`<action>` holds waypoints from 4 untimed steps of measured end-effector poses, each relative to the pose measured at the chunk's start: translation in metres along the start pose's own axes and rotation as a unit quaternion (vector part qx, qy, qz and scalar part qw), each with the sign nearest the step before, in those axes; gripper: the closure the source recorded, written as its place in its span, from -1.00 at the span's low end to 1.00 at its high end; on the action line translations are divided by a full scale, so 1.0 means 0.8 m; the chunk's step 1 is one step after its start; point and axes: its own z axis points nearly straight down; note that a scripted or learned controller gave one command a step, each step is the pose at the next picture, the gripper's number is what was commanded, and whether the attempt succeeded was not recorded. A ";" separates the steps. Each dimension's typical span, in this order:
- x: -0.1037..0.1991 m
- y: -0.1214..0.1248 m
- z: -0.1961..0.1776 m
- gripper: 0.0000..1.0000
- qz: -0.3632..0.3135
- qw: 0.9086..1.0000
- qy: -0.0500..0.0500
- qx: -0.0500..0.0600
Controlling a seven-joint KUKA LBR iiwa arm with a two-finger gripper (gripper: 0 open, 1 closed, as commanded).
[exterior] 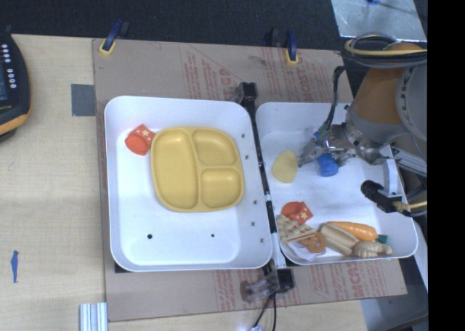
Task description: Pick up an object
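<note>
while the toy food pile (330, 236) sits at lower right of the right bin (305, 115), the gripper (325, 154) hovers mid-right over a blue piece (328, 167), which lies right under the tips. can't tell the jaw state. pale yellow piece (285, 166) lies just left. no legible writing.

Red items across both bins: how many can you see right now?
2. One red item lies in the left bin, beside the yellow tray. The other red item lies in the right bin, atop the pile near its front edge. The pile may hide more.
</note>
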 end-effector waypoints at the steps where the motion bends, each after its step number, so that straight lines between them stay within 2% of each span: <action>1: -0.086 0.006 -0.002 -1.00 0.002 1.000 -0.002 -0.004; 2: -0.037 0.043 -0.002 -1.00 -0.003 1.000 -0.001 -0.004; 3: -0.069 0.044 -0.002 -1.00 0.000 1.000 -0.002 -0.004; 4: -0.082 0.001 0.000 -1.00 0.000 1.000 -0.001 -0.001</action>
